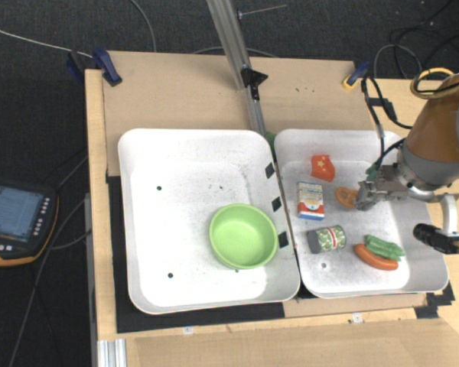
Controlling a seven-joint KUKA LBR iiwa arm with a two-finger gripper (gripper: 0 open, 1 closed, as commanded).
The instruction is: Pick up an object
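Observation:
My gripper (365, 195) hangs low over the right bin (352, 281), right beside a small orange piece (346, 197) that lies just to its left. A red toy (322, 167) sits further back in that bin. In the bin's middle lies a small carton (310, 201) with a red top and blue bottom. In front of it a can (327, 239) lies on its side. A toy carrot with a green top (380, 253) rests at the front right. The left bin (161, 205) holds a green bowl (242, 235).
A metal pole (233, 40) slants up from between the bins at the back. Blue clamps (107, 67) grip the board's back corners. A handheld controller (15, 220) lies off the bench at the left. Cables (379, 105) trail at the back right.

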